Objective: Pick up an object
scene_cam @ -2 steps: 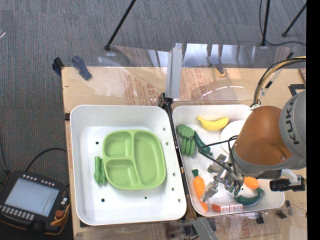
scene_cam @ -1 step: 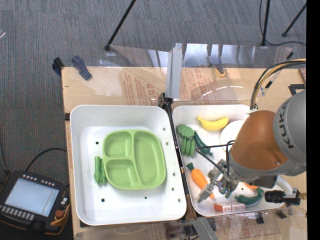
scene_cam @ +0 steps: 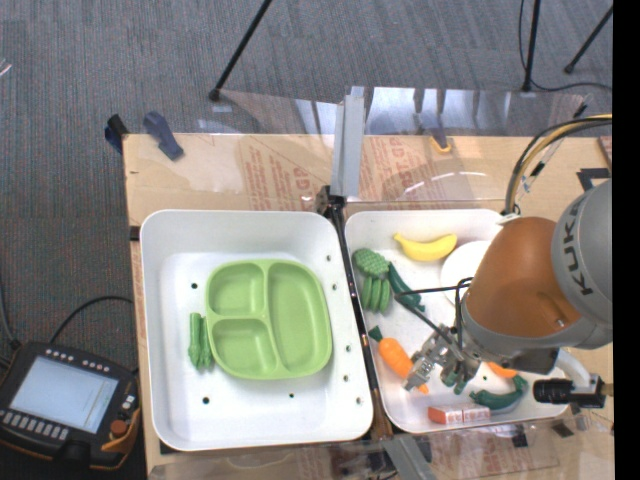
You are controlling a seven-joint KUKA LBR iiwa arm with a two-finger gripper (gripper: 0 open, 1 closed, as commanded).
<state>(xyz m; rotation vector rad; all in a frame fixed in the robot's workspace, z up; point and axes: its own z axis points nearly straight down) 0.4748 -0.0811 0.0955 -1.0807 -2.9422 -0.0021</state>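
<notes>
Right bin (scene_cam: 480, 218) crowded, carrot (scene_cam: 394, 355) beside jaws (scene_cam: 440, 366)

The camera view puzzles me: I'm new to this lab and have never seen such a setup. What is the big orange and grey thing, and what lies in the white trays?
You look down at a slant from one fixed camera above a bench. The grey and orange bulk is a robot arm reaching in from the right; its small two-finger gripper hangs low over the right white bin. I cannot tell whether it holds anything. That bin holds toy food: a yellow banana, a green leafy bunch, an orange carrot, a white plate, a dark green curved piece and a small red and white box. The left white bin holds a light green divided plate with a green pod-like toy beside it.
</notes>
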